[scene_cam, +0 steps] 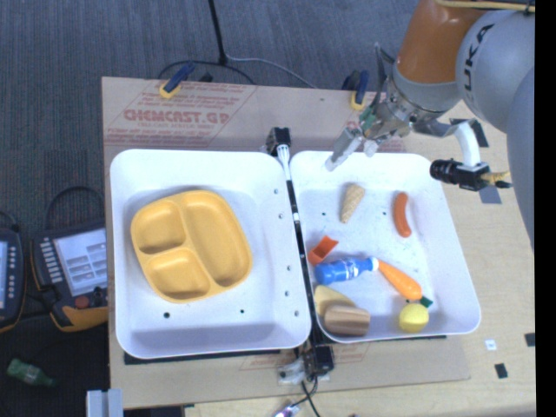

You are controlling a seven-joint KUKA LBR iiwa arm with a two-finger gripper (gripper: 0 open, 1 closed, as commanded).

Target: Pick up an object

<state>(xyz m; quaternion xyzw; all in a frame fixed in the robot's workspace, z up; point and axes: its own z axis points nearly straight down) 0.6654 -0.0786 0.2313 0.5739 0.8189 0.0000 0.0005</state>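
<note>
On the left of the bench sits a shallow white plastic bin (122, 320), and in it a yellow plastic plate with three compartments (190, 244) lies flat, slightly turned, toward the bin's left half. Just beside it to the right, touching along a shared edge, is a second shallow white bin (456, 259) that holds the small objects. Near its back left part lies a pale beige cone, like an ice-cream wafer (351, 201), pointing its narrow end down toward the front. Below it, near the dividing edge, is a small orange wedge-shaped piece (322, 249), and just beside that a blue plastic bottle with a white cap (345, 270) lies on its side. At the front left corner a tan and brown chunk shaped like a slice of bread or cheese (340, 314) rests against the wall. Further right, a red-orange sausage (401, 214) lies apart near the back, an orange toy carrot (400, 280) slants just beside the bottle's cap, and a yellow lemon-like ball (413, 317) sits at the front. Above the bin's back edge hangs the gripper (351, 150), its two fingers spread apart with nothing between them, above and just behind the cone, on the grey arm with its orange band (439, 33)
</note>
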